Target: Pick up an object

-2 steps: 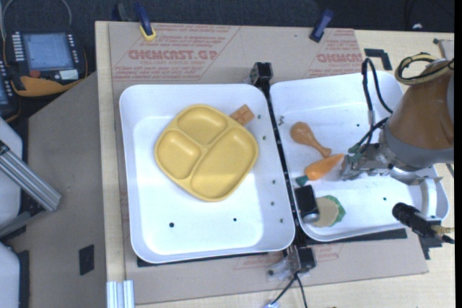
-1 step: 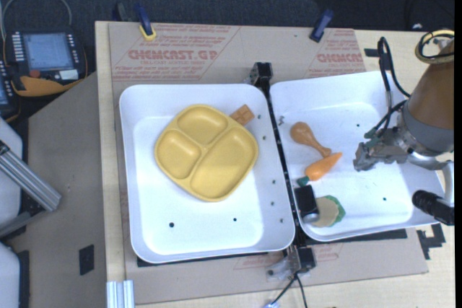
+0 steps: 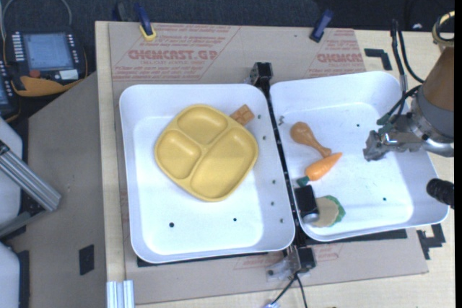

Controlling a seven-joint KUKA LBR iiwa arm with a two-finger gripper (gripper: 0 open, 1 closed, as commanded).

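Note:
In the right bin lie a tan drumstick-shaped toy, an orange carrot and, at the front left corner, a round tan and green piece beside a black block. My gripper hangs over the right side of this bin, to the right of the carrot and apart from it. Nothing shows between its fingers.
The left bin holds a yellow divided plate with a small brown block at its far right edge. A black clamp sits where the bins meet. Cables run along the bench's right side.

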